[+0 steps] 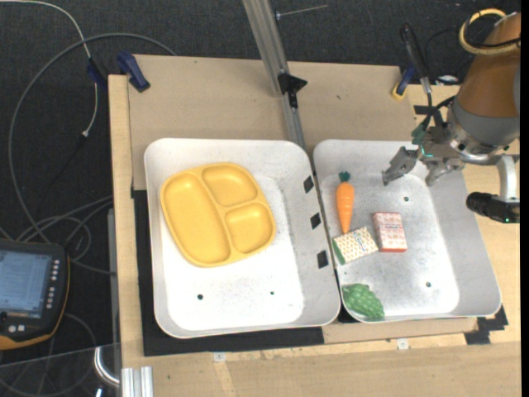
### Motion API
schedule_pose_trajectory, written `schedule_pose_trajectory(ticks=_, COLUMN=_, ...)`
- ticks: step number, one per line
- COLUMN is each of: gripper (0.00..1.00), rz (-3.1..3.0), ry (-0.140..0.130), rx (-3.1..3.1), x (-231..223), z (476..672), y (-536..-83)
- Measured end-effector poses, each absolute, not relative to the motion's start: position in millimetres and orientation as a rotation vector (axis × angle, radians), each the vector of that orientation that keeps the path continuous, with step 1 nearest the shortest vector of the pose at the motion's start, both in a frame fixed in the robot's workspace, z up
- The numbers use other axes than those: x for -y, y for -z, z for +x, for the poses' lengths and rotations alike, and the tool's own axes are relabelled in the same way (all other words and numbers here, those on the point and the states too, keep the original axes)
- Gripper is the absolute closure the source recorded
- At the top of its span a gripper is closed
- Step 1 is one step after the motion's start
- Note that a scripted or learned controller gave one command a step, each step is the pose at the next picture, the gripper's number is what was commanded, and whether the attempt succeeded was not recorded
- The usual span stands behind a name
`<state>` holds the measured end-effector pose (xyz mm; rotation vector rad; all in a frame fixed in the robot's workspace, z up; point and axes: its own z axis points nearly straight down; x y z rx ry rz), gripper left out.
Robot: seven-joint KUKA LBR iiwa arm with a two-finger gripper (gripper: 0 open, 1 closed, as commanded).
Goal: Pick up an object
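Lowest in the frame on the right, you have the green leafy toy (363, 301) lying right on the lower-left rim of the right bin (463, 246), half over the lip; a grasp there risks the fingers striking the rim or nudging the piece out of the bin. Just above it, the speckled cream block (355, 244) lies tilted, its right edge close to or touching the red-and-white box (390, 231), and its upper corner near the tip of the carrot (345, 203). That crowding is your main hazard: a descent onto any one of the three could catch a neighbour, push it aside, or close on two things at once. The carrot also lies close to the bin's left wall, leaving little room for a finger on that side. Over in the left bin (165, 304), the yellow divided plate (217, 213) is broad and flat, so a two-finger grip would likely slide off it. Furthest up, at the upper right of the frame, the gripper (417, 163) hangs over the top of the right bin with its fingers spread apart, nothing between them and touching none of the objects; it sits well apart from the cluster, so you still have a long approach to get right.
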<state>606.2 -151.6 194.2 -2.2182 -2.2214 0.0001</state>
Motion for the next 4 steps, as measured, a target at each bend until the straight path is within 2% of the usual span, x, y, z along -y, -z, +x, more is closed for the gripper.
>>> schedule_pose_trajectory(ticks=1, gripper=0.00, rz=-2.218, ry=0.000, rx=2.221, x=151.6, z=606.3, y=-194.2)
schedule_pose_trajectory(ticks=3, gripper=0.00, rz=-2.216, ry=-0.006, rx=2.217, x=148.1, z=601.3, y=-98.2)
schedule_pose_trajectory(ticks=4, gripper=1.00, rz=-2.220, ry=0.003, rx=2.222, x=148.1, z=603.8, y=-113.3)
